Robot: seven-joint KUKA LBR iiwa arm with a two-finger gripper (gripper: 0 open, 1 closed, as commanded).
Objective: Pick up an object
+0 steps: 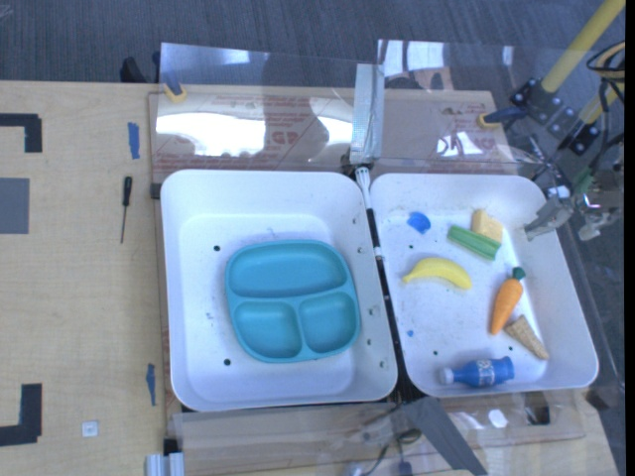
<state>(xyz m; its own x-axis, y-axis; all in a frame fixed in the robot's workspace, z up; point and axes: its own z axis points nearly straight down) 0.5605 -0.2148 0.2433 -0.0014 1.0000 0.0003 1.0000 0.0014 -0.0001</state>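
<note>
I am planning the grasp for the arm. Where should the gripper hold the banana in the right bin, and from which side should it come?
Probably from above, closing across the middle of the banana. It lies flat on the right bin floor, long and narrow, with free space on both long sides for the fingers.

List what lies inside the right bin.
The right bin holds a banana, carrot, blue bottle, green stick, yellow block, small blue piece and cone. Nothing appears covered.

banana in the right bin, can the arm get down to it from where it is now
Probably yes: the banana lies alone on bare bin floor, apart from the green block and carrot, with nothing above it.
</note>
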